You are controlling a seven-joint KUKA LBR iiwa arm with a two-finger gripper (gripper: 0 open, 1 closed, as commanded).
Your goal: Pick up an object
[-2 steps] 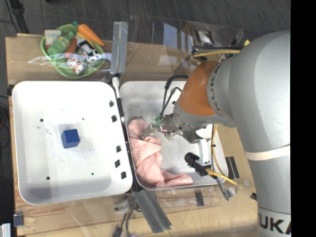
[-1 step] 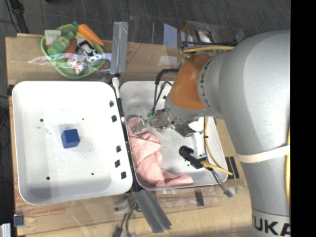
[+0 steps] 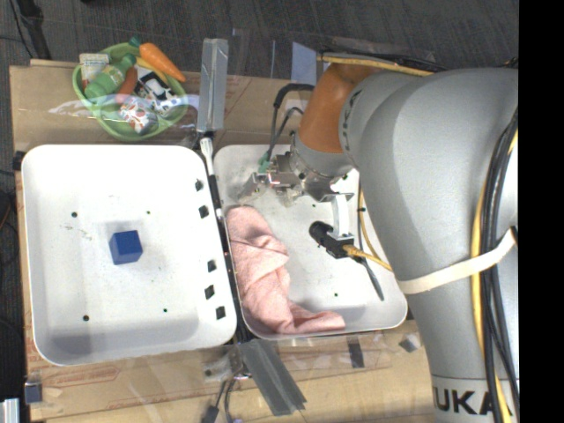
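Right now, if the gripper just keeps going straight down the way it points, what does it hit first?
Probably the bare white floor of the right bin, just above the pink cloth. The gripper hangs over that bin's upper part; depth is hard to judge, so it might clip the cloth's top edge.

camera view — fixed overhead, slanted | faces both bins point(image 3: 53, 236) | arm point(image 3: 441, 174) enters right

Partly cut-off black lettering "UKA" on the grey arm base point(image 3: 467, 401), well below the fingers; no other readable text.
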